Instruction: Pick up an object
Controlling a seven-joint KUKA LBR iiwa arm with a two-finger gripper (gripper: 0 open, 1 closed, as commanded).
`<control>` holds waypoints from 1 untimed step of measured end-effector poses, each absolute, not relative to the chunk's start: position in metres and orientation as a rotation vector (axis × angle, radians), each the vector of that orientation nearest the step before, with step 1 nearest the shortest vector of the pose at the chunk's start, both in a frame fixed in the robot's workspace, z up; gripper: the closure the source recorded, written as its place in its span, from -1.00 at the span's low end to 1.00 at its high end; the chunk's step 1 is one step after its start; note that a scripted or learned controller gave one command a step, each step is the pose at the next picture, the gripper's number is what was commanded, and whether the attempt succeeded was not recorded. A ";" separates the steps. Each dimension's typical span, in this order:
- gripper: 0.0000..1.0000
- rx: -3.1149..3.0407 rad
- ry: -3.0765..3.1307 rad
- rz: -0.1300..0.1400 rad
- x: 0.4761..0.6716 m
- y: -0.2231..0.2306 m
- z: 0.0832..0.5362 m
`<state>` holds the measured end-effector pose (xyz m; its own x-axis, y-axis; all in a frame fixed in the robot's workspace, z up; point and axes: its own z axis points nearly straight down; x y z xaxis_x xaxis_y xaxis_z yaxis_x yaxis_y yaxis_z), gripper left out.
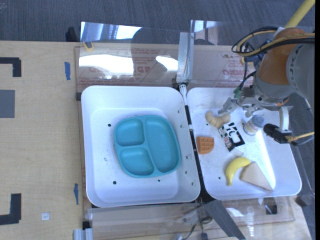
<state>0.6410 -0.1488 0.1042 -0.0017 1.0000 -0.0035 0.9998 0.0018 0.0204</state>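
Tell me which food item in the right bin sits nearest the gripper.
The tan piece, just left of the gripper at the bin's upper part. The waffle, banana and wedge lie lower.

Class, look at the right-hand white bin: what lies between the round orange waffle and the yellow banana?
In the camera view, only bare white bin floor lies between the round orange waffle and the yellow banana.

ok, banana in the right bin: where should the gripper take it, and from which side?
Probably at the middle of the banana, coming straight down with the fingers across its narrow width. It lies flat, curved, its fatter end against the beige wedge, so the lower end is crowded. The side facing the waffle is free, leaving finger room there.
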 end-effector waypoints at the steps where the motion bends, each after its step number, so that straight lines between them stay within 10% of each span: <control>1: -1.00 2.222 2.216 -0.001 0.580 -0.179 0.086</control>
<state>0.5804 -0.1793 0.0860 0.0029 1.0000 -0.0027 1.0000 -0.0029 0.0020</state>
